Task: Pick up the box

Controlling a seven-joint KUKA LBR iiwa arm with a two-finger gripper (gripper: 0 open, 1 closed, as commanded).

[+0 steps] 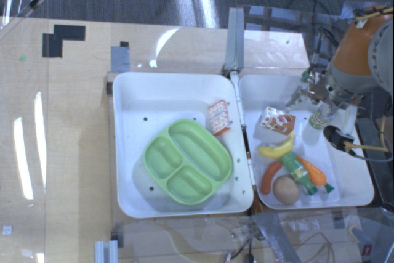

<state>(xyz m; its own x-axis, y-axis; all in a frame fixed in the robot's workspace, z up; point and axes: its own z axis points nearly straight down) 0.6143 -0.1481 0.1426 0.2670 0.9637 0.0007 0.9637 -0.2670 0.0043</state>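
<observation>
The box (277, 121) was seen lying tilted in the right bin (363, 191), just left of the gripper (321, 109); whether its jaws were apart could not be told.

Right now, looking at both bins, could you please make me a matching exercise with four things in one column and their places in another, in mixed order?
Things:
1. green divided plate
2. banana
3. box
4. small red and white packet

Places:
a. left bin, by the wall shared with the right bin
b. right bin, just above the banana
c. middle of the left bin
d. right bin, above the green bottle

Pairs: 1-c, 2-d, 3-b, 4-a
</observation>
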